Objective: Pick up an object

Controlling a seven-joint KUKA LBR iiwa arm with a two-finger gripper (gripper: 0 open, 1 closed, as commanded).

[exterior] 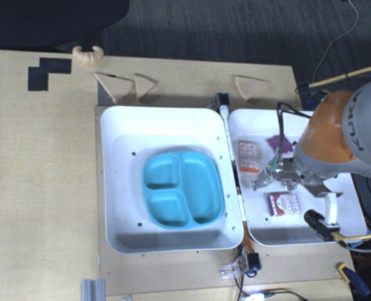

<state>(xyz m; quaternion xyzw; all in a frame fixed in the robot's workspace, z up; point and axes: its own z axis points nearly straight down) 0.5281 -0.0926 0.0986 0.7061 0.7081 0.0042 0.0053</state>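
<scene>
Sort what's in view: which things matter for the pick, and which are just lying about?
In play (likely candidates, nearest the arm):
gripper, over the right bin
orange-and-white packet
red-and-white packet
purple item, partly hidden by the arm

Lying about:
blue divided plate in the left bin
tan knotted thing on the bench

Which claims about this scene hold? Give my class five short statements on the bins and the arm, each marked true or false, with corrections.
1. A blue plate lies in the left bin. True.
2. The plate has five compartments. False: three show.
3. The arm reaches over the right bin. True.
4. The right bin holds a single thing. False: a pale packet, a red packet and a purple thing lie there.
5. The claw hangs over the blue plate. False: it is over the right bin.
</scene>
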